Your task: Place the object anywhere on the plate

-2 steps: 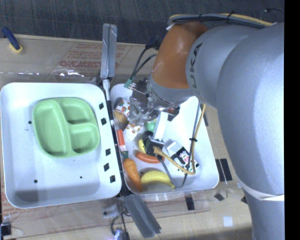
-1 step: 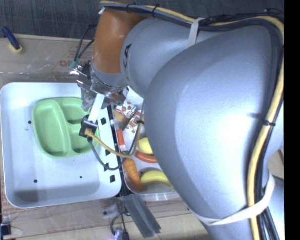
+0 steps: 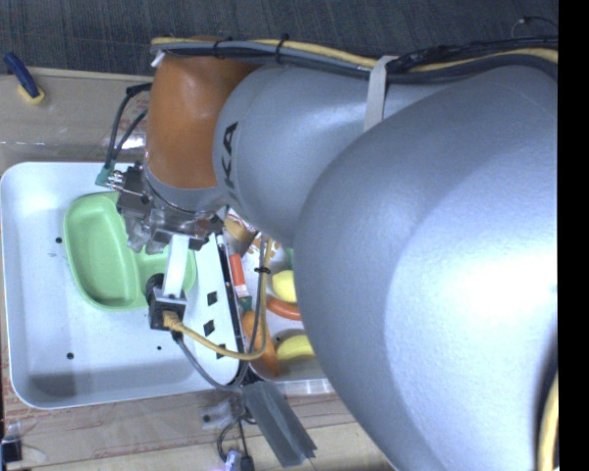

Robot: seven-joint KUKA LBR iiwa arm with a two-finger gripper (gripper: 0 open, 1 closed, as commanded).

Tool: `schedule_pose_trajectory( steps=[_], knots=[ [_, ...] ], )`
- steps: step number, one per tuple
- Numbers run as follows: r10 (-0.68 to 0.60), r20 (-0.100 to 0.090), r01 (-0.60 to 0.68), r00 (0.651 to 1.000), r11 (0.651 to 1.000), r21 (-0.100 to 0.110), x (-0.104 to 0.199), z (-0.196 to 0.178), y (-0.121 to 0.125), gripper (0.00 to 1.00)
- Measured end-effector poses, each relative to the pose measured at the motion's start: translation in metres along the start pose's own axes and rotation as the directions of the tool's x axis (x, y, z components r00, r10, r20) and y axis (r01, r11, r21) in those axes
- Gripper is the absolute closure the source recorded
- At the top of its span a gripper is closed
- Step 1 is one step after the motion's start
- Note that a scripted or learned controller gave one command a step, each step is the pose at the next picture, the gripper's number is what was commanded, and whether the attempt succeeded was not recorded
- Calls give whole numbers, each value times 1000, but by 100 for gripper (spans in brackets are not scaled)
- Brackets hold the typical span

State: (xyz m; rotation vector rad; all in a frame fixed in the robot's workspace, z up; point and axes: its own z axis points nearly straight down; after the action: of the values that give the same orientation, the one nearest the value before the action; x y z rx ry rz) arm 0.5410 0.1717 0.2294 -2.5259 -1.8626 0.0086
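Since the arm hides so much, we can't tell if the pincer (image 3: 147, 235) at the green plate's (image 3: 96, 248) 3 o'clock rim is apart or clamped, and the yellow piece (image 3: 286, 286) at 4 o'clock, probably our object, looks light and slick, so pinch mid-body.

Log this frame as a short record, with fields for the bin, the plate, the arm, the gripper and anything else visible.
left bin: white, shallow; holds the green plate
green plate: rounded dish in the bin's upper half
arm: grey with an orange band; reaches in from the right and covers much of the view
gripper: over the plate's right edge
held object: cannot tell
other items: yellow piece and orange piece under the arm, too covered to identify
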Motion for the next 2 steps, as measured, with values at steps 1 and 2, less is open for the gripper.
schedule_pose_trajectory(
  steps=[1, 2],
  knots=[
    [1, 0, -1, 1000, 1000, -1, 0, 0, 0, 0],
    [-3, 2, 3, 1000, 1000, 2, 0, -9, 0, 100]
  ],
)
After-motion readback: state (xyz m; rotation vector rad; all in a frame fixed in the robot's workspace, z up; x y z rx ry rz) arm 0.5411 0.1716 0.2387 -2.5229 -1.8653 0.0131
